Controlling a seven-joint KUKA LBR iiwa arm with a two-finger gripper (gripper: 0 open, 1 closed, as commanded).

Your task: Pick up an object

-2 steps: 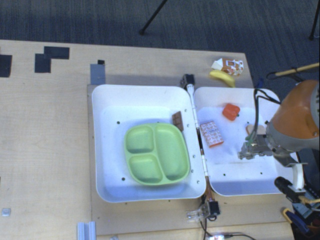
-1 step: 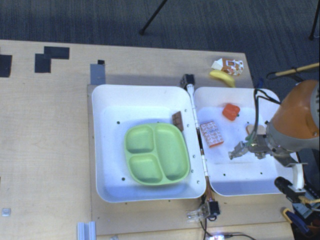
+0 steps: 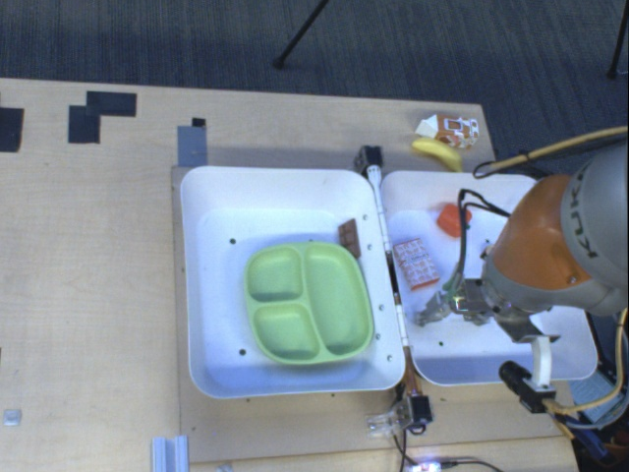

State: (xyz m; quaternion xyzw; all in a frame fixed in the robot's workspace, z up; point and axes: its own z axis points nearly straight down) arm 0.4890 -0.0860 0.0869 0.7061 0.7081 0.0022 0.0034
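- Gripper (image 3: pixel 433 312) sits low in the right bin (image 3: pixel 580 357); I can't tell its grip state.
- Patterned packet (image 3: pixel 416 262) lies just beyond it, with an orange object (image 3: pixel 449 219) farther off.
- Left bin (image 3: pixel 211 264) holds a green divided plate (image 3: pixel 309 303).
- Bench (image 3: pixel 88 293) is pale wood, with a banana (image 3: pixel 435 150) behind the bins and dark carpet (image 3: pixel 197 18) beyond.

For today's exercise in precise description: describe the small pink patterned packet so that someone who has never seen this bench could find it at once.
Start at the right-hand white bin, the one under the arm. Near its left wall, beside the divider between the bins, lies the pink patterned packet, flat and slightly tilted. Unlike the plain orange object above it, it is rectangular and printed with a grid of small squares.
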